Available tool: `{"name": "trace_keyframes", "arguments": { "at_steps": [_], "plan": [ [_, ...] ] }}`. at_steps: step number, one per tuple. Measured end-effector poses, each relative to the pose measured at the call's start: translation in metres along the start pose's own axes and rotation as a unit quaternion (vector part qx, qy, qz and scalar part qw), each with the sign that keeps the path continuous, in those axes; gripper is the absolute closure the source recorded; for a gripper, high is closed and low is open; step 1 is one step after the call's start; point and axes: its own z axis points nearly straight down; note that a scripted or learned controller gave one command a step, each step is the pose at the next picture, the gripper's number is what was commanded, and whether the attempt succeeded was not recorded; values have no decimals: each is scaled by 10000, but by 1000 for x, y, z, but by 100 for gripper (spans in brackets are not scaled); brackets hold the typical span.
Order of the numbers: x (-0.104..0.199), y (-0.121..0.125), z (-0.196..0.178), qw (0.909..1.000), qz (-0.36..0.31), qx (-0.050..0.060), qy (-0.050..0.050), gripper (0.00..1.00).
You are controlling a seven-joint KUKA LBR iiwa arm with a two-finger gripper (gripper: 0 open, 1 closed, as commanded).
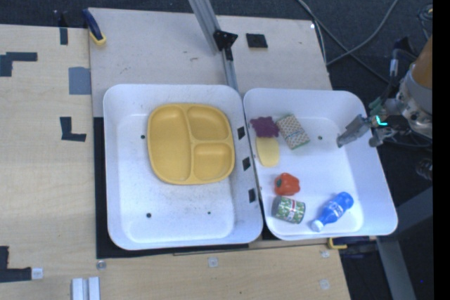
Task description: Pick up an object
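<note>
From the overhead camera I had the pincer [360, 131] hovering over the right bin [365, 172] at its right rim, its fingers spread and holding nothing — poised, I judged, for a descent. The candidates lay left of and below it in that bin: blue bottle [332, 211], green can [288, 209], red pepper [286, 184], yellow block [268, 151].
</note>
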Motion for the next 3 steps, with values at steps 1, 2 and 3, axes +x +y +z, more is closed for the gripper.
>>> {"name": "trace_keyframes", "arguments": {
  "at_steps": [1,2,3],
  "plan": [
    [0,0,-1,10000,-1,-6,-2,0],
    [3,8,48,10000,-2,15,1,0],
    [-3,6,94,10000,4,17,0,0]
  ]
}}
